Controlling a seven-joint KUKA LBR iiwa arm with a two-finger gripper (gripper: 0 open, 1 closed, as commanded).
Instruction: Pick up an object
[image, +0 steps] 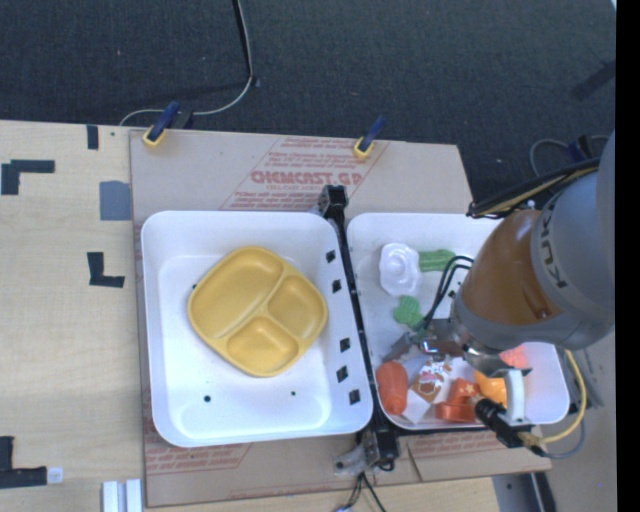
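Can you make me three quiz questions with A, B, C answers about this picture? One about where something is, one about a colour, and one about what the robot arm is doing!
1. Where is the divided tray?
A. In the left bin
B. In the right bin
C. On the floor

2. What colour is that tray?
A. Blue
B. Yellow
C. Black

3. Where is the end effector?
A. Lifted high above the left bin
B. Parked outside both bins
C. Down among the small things in the right bin

Answers: 1 A, it lies alone in the left bin. 2 B, it is plainly yellow. 3 C, the arm reaches down into the right bin, next to an orange-red piece.
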